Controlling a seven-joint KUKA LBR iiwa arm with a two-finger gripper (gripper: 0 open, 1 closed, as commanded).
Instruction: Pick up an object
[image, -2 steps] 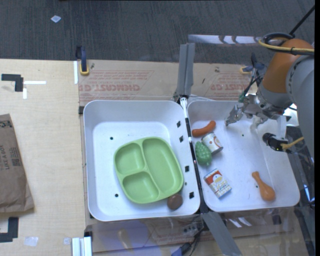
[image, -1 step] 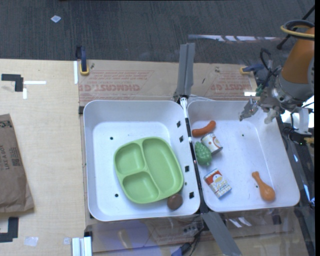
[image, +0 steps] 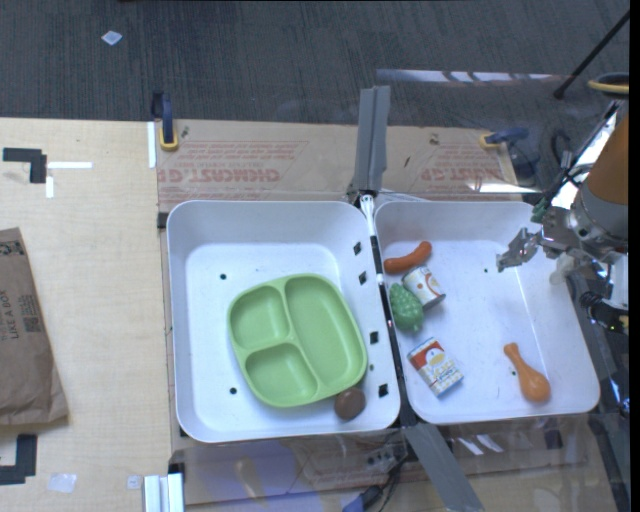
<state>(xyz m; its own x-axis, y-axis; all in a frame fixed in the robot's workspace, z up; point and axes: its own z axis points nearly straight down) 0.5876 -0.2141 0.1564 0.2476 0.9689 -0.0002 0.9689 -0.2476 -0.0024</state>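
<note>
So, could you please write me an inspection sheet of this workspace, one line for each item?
Surface: two white bins side by side, left bin and right bin, on a bench with cardboard behind them.
Job's things: in the right bin, hot dog, small can, green toy, small carton, orange chicken leg.
Clutter: green divided plate in the left bin, brown round item touching its near edge.
Grippers: gripper above the right bin's far right part, holding nothing visible.
Cables: dark cables below the bins.
Surroundings: brown paper bag at left; dark floor beyond.
</note>
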